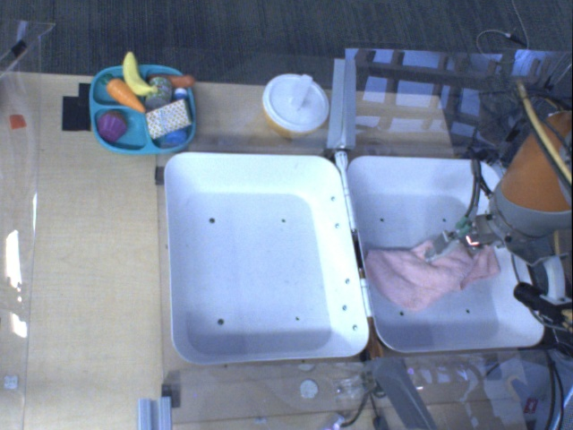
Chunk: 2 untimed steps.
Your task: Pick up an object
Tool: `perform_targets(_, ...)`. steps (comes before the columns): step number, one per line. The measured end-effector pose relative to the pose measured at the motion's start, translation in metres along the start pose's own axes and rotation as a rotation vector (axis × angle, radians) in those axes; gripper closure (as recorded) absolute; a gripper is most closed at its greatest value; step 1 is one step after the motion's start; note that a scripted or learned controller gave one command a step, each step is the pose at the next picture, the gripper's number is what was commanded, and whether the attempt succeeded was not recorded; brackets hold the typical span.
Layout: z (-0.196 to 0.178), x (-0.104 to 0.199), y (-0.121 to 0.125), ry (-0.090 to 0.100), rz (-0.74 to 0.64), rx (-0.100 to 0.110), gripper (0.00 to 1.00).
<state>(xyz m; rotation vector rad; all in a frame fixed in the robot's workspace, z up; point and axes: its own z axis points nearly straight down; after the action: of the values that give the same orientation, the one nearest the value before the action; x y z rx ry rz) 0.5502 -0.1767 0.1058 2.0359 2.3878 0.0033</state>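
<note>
A crumpled pink cloth (419, 278) lies in the right white bin (403, 191), spread across its lower middle. My gripper (450, 243) reaches in from the right and sits right at the cloth's upper right edge, where the fabric bunches up against it. The grey wrist with its orange band (535, 176) hangs over the bin's right side and hides the cloth's far right end.
The left white bin (260, 253) sits beside the right one, with a hinge strip between them. Behind the bins stand a blue tray of toy food (143, 107) and a white lidded cup (295, 103). Cables and a frame crowd the right edge.
</note>
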Motion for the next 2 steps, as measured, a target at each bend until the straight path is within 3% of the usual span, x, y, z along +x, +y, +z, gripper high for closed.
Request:
perform_targets(1, 0.009, 0.018, 0.004, -0.014, -0.137, -0.019, 0.0)
perform_targets(2, 0.01, -0.025, -0.034, -0.013, -0.295, -0.021, 0.0)
